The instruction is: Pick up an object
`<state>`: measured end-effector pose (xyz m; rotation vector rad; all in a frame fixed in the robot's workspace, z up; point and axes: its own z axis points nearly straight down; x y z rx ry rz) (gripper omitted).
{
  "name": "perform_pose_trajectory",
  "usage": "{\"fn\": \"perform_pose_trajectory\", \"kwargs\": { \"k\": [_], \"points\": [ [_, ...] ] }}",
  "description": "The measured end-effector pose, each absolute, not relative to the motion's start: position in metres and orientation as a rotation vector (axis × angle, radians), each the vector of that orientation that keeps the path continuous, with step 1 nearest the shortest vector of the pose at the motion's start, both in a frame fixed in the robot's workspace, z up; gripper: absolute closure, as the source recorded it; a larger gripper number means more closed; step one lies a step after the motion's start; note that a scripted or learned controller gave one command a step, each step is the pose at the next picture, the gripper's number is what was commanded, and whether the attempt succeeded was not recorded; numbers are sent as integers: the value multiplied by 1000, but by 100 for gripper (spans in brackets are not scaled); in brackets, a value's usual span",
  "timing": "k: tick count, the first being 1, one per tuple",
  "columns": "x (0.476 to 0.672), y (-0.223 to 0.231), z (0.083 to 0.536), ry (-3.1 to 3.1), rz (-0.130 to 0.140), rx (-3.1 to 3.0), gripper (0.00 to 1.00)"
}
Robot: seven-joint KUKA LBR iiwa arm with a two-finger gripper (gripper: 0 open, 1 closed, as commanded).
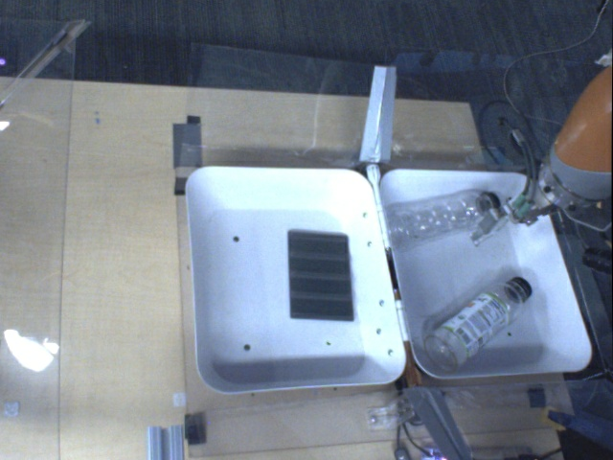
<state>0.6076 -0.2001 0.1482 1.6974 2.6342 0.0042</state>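
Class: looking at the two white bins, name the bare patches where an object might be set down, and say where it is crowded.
Left bin: bare floor rings the dark ridged pad. Right bin: crowded, with a clear bottle along its far wall beside the gripper and a labelled bottle lying slantwise.

A single fixed camera looks down at a slant from above the pale wooden bench [96, 286]. It stands far enough back to take in both the shallow white left bin [215, 286] and the shallow white right bin [560, 295] beside it whole. Dark carpet lies beyond the left bin's far rim. The grey arm with its orange band [586, 137] enters right of that bin.
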Motion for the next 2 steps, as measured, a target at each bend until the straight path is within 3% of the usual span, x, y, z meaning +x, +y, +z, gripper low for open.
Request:
{"fn": "perform_pose_trajectory", "kwargs": {
  "k": [1,2],
  "points": [
    [657,-212,100,2739,-21,1577,0],
    [657,-204,99,2749,-40,1547,0]
  ]
}}
